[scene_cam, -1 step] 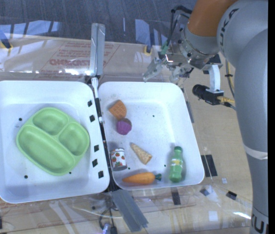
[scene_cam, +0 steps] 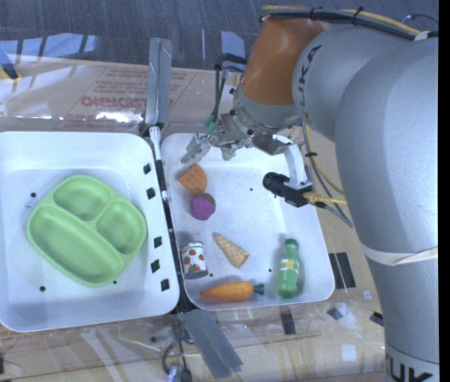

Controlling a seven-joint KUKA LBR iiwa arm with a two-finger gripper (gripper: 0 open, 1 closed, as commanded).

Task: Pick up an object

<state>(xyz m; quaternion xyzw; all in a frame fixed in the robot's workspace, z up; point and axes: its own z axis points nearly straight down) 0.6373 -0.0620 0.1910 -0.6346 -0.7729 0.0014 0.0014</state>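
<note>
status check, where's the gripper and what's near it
Gripper low at right bin's top-left corner. Orange waffle piece just below it, not gripped. Purple ball close beside.

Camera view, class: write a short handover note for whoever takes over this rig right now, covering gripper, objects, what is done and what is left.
Gripper: at the right bin's far-left corner, just above the waffle; nothing seen between its fingers.
Right bin: waffle, purple piece, can, wedge, carrot, green bottle.
Left bin: green divided plate.
Done: nothing lifted.
Left: grasp and raise one object.
</note>
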